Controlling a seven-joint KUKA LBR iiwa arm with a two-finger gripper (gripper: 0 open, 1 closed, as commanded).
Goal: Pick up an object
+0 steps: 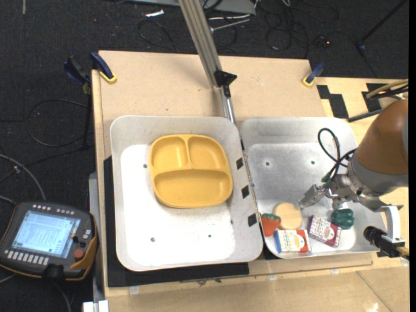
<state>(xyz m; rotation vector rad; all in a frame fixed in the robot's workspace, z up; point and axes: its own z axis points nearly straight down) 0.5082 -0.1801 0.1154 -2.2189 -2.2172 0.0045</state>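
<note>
Reaching Into the Crowded Corner of the Right Bin

Hovering over the right bin [286, 142], the grey arm's gripper [318, 195] points toward a cluster of small objects in the bin's near corner. Whether the fingers are spread or closed cannot be told from this view. Nothing is visibly held.

Just beside the gripper lies a tan round disc [288, 214]. Further from the gripper, past the disc, sit a red and orange carton [290, 241], a small red toy [270, 223], a red patterned packet [324, 231] and a dark green piece [343, 218]. A yellow divided plate [191, 170] rests in the left bin [127, 194], well apart from the gripper.

A good grasp likely means choosing one object, centring above it, and descending straight, avoiding neighbours packed close together.
</note>
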